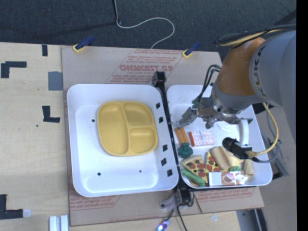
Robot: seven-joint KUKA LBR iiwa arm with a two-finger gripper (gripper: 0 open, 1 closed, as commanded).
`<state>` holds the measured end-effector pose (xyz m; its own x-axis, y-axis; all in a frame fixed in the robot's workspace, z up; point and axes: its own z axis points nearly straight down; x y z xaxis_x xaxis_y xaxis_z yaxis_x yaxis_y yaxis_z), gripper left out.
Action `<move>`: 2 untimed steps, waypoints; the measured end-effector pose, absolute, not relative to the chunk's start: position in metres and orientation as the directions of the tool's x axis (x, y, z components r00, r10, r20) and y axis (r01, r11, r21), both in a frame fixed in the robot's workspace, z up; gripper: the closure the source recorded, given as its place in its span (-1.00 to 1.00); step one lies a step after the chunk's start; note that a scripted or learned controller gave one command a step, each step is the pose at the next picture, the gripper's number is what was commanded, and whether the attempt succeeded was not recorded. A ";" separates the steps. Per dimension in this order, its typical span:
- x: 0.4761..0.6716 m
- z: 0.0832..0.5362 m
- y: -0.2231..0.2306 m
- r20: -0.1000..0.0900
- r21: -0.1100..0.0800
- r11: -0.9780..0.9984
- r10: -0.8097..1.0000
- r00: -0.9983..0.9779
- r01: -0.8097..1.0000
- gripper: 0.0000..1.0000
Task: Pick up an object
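My gripper (198, 121) hangs over the back half of the right bin (180, 94), its fingers (186, 118) spread open with nothing between them. Just below it lie an orange carrot-like piece (181, 136) and a white card with red print (202, 138). Further toward the front are a green broccoli piece (185, 151), a pizza slice (194, 166), a bread roll (221, 157) and a white box with pink print (232, 178).
The left bin (79, 129) holds a yellow divided plate (127, 128). A black divider (165, 124) runs between the two bins. The toy food crowds the right bin's front half, and the arm covers its back right part.
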<state>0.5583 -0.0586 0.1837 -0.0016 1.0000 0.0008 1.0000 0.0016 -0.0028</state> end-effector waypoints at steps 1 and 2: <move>0.561 0.117 -0.100 -0.002 -0.008 -0.003 1.000 0.003 1.000 -1.00; 0.481 0.094 -0.155 -0.001 -0.002 -0.007 1.000 0.007 1.000 -1.00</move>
<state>0.4807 -0.1549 0.0943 0.0071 1.0000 -0.0012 1.0000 -0.0071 -0.0016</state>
